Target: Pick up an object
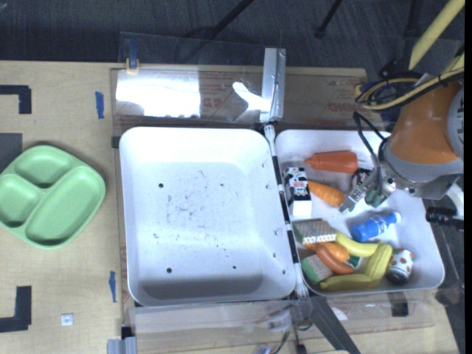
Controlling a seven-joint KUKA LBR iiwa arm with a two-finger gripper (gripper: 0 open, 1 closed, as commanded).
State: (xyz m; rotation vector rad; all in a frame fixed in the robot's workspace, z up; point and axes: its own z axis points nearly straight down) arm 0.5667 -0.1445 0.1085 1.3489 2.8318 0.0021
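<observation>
Overhead, the arm (424,135) reached in from the right, and its tool (366,192) hung low over the right bin (431,231), near the bin's middle. The metal fingers pointed down and to the left, but whether they stood wide or narrow could not be told, and nothing could be seen between them.

The right bin held all the loose things. A carrot (327,193) lay just left of the tool, its thick end almost at the fingertips. Another orange piece (334,161) lay above it, toward the far wall. A small black-and-white box (296,183) sat against the bin's left wall. A blue bottle (375,226) lay just below the tool. Near the front wall sat a crowded heap: a banana (361,246), a corn cob (372,265), a small orange fruit (334,254) and a spotted ball (400,264) at the right end.

The left bin (199,212) sat beside it, their walls touching. A green divided plate (50,195) rested on the tabletop (59,279), well apart to the left.
</observation>
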